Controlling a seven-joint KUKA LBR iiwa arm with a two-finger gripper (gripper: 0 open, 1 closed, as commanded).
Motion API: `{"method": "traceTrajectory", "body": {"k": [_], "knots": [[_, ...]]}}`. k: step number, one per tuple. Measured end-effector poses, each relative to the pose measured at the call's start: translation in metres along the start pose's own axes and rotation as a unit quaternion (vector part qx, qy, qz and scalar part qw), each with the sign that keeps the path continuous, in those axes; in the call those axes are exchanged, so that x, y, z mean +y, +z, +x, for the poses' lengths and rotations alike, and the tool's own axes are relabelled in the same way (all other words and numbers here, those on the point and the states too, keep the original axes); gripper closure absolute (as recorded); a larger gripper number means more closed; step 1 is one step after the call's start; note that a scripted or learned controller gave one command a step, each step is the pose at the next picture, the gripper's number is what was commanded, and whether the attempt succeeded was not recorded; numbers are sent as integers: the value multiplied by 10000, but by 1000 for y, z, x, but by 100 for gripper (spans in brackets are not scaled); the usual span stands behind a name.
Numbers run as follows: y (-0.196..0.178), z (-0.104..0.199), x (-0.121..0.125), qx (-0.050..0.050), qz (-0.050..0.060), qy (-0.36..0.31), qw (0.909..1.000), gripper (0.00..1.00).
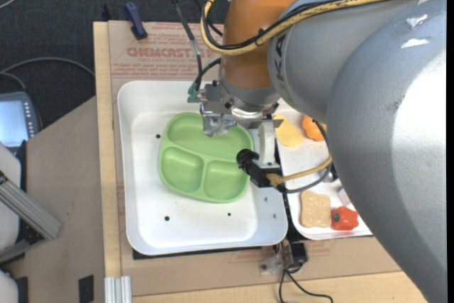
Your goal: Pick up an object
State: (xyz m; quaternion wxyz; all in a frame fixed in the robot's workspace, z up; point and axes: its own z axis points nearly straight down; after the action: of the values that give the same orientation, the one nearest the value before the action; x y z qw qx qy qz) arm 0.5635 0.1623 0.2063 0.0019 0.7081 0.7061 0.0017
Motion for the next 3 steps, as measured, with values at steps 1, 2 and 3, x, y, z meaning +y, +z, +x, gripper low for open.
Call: {"method": "traceTrajectory", "body": {"k": [1, 2, 3], "knots": [[95, 24, 16, 17, -33, -12, 10000, 100], [24, 66, -5, 24, -5, -43, 10000, 100], [-222, 62, 9, 39, -76, -24, 10000, 100]]}}
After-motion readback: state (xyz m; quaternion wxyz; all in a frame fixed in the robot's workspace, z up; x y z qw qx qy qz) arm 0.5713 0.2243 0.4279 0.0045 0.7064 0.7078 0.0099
